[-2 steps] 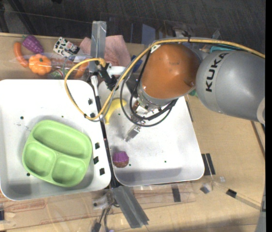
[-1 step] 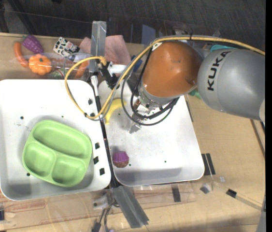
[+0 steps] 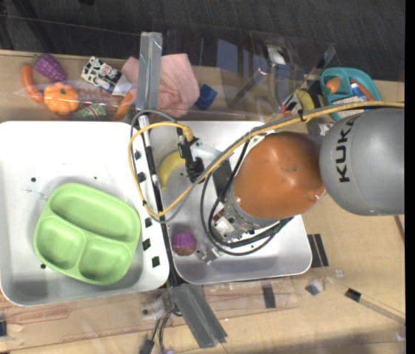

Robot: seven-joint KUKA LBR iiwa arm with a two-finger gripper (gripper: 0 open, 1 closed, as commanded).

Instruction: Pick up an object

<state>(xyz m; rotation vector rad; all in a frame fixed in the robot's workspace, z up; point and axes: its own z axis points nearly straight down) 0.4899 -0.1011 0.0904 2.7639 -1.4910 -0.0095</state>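
"KUKA" lettering read on grey arm [image 3: 362,164]; end effector [image 3: 218,231] low in right bin [image 3: 295,260], grip state unclear; purple object [image 3: 183,242] just beside, yellow banana [image 3: 169,168] near; green divided plate [image 3: 89,231] sat in left bin [image 3: 15,161]

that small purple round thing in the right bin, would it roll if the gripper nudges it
Probably. The small purple rounded object looks ball-like and sits on the smooth floor of the right white bin, so it could roll. It looks small and likely light. It lies near the bin's left wall, which might stop it.

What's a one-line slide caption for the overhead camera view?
KUKA arm reaching down into the right bin near a banana and purple fruit; green divided plate in left bin.
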